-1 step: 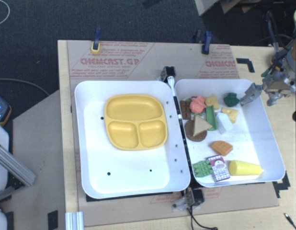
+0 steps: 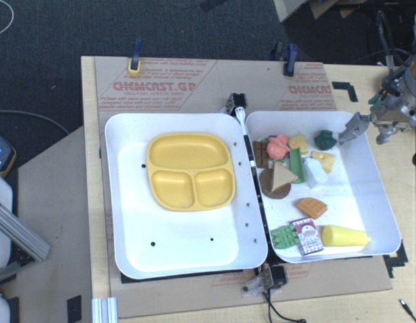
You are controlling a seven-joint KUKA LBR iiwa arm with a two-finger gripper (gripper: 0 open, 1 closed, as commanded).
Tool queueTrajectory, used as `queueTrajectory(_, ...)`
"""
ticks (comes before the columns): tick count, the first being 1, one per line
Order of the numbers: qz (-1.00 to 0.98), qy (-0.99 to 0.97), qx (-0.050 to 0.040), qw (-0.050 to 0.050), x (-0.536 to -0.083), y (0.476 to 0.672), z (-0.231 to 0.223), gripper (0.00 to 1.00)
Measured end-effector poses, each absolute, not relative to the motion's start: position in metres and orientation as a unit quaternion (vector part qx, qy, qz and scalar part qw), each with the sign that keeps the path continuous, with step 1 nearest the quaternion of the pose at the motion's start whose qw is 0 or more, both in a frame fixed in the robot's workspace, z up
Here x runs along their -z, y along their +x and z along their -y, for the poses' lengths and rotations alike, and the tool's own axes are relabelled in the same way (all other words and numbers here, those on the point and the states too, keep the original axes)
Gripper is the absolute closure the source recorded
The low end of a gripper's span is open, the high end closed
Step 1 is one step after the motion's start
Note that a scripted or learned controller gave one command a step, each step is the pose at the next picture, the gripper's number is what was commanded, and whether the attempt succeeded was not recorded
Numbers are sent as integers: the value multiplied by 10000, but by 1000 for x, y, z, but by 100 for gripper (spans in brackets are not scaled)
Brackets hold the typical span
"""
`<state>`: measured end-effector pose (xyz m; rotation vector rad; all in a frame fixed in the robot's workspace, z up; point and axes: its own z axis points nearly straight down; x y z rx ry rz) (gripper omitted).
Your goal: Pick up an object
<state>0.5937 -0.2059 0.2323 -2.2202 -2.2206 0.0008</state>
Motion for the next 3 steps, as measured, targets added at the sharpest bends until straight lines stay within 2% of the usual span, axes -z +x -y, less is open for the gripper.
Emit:
queueTrajectory(1, 7071, -7072, -13, 28, -187, 586, 203, 0)
queueTrajectory(2, 7071, -7071, -14, 32, -124, 588, 204, 0)
queueTrajectory(3, 7078, -7064, 32, -50, -103, 593, 205, 0)
